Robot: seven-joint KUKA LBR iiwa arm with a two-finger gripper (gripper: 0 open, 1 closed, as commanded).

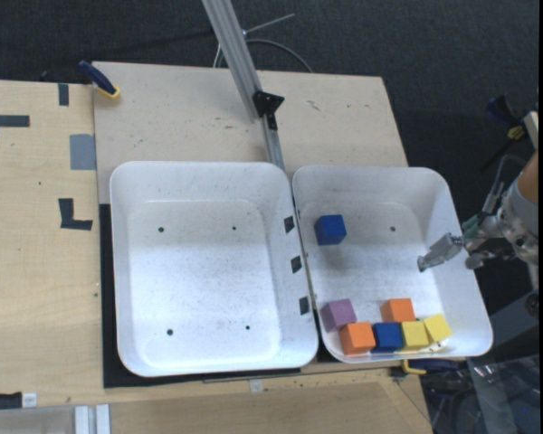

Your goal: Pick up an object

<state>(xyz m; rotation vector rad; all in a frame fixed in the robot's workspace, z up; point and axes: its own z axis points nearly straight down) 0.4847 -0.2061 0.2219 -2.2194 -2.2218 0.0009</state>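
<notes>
Seven small foam-like cubes are seen in the shallow white plastic right-hand bin (373,177), and any of them may be taken as the object to be picked. The two-finger gripper (451,255) of the grey arm is found just inside that bin's right wall. Its fingers (433,257) appear to be spread apart, with only bare white floor seen between them, so nothing is grasped.

Relative to the fingers, the lone blue cube (330,230) is placed well off toward the view's left and slightly farther up, with free space on every side. The rest are gathered below the fingers, toward the bin's near edge. The upper orange cube (398,310) lies nearest, and the pale purple cube (338,313) lies farther to the view's left. A row is formed by the lower orange cube (357,336), a second blue cube (388,334) and a yellow cube (416,334), with a tilted yellow cube (437,326) at its end.

The row is pressed against the bin's wall, probably because the floor curves up there, and its cubes touch one another. Little room would be left for a finger between them. The lone blue cube is judged the easier target, since both fingers could be lowered around it unobstructed. The task is judged to be at its approach stage, with no cube lifted yet. The empty white left-hand bin (127,183) is kept well apart from the fingers.
</notes>
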